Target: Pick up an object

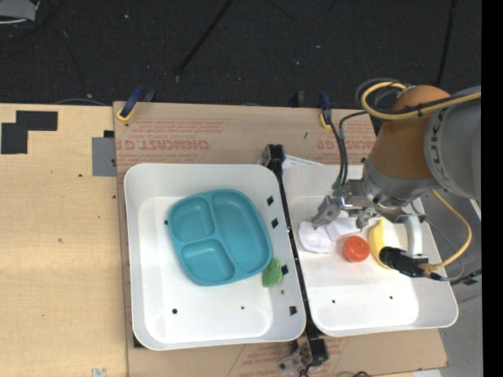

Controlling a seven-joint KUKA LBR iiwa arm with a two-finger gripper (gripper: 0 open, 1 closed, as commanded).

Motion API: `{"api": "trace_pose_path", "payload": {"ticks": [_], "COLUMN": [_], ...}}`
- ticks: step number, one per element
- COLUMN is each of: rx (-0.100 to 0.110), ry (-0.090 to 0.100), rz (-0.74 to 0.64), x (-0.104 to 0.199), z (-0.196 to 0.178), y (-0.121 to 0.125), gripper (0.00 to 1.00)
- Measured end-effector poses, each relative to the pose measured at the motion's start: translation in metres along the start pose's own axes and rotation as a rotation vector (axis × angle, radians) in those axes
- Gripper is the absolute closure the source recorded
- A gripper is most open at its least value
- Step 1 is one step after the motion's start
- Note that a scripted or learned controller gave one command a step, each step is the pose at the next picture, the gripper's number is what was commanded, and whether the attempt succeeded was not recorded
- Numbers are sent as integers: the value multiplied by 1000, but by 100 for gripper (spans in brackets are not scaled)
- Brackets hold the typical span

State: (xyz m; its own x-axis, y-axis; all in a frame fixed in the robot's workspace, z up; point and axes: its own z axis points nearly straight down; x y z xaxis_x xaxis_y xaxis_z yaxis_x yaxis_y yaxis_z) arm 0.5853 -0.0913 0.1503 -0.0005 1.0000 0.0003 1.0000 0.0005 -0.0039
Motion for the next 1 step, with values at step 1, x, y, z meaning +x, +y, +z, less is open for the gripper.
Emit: {"api": "trace_pose_path", "payload": {"ticks": [1], "rx": [-12], "ry": [-2], "rz": [2], "x": [4], "z": [40], "y": [-2], "gripper": [0]}}
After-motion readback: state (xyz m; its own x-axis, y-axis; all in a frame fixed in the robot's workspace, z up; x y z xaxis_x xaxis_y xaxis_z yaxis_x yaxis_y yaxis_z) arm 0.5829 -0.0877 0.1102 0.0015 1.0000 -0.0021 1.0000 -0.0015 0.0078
